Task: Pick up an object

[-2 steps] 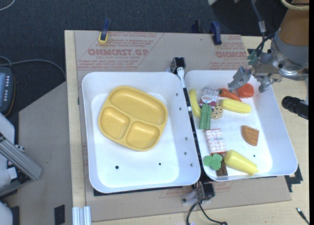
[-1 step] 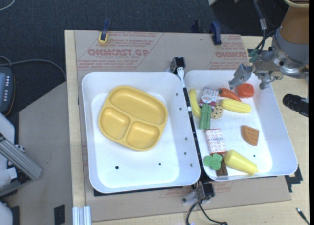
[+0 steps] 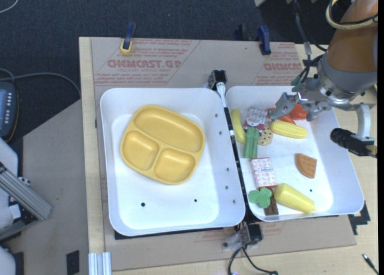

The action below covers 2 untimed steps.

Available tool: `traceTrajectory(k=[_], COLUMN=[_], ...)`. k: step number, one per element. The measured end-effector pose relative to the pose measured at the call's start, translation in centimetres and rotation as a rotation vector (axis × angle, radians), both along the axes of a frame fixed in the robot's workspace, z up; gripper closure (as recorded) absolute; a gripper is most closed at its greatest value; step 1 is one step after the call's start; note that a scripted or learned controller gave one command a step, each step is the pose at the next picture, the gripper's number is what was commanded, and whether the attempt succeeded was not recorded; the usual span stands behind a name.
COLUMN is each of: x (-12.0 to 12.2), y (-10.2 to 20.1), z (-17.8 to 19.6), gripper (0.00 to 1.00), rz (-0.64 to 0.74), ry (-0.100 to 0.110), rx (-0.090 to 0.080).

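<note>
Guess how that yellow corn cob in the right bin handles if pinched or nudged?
The corn cob looks like moulded toy plastic: probably stiff and light. Its rounded, tapered shape suggests it could roll or squirt sideways under a nudge. The glossy surface may be slippery, though its ridges might help.

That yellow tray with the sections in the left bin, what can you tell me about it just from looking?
The yellow tray looks like smooth moulded plastic, with rounded corners and three shallow compartments: one long one along its far side and two smaller ones nearer the camera. All three hold nothing. It lies flat, turned at a slight angle, in the upper middle of the left bin, resting on the white floor. Nothing else touches it; the gripper is over the other bin.
</note>
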State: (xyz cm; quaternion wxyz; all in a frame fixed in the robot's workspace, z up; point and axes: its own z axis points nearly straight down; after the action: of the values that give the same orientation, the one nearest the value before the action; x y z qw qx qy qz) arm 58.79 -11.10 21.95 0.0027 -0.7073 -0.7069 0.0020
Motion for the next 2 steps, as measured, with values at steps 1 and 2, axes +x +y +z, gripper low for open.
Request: traceTrajectory(k=[1, 2], x=[-0.4, -0.8], y=[-0.6, -1.6], z=[-4.6, -10.1], gripper=[0.0, 0.0], rz=[0.0, -0.001], ry=[0.0, 0.001], rx=[0.0, 0.001])
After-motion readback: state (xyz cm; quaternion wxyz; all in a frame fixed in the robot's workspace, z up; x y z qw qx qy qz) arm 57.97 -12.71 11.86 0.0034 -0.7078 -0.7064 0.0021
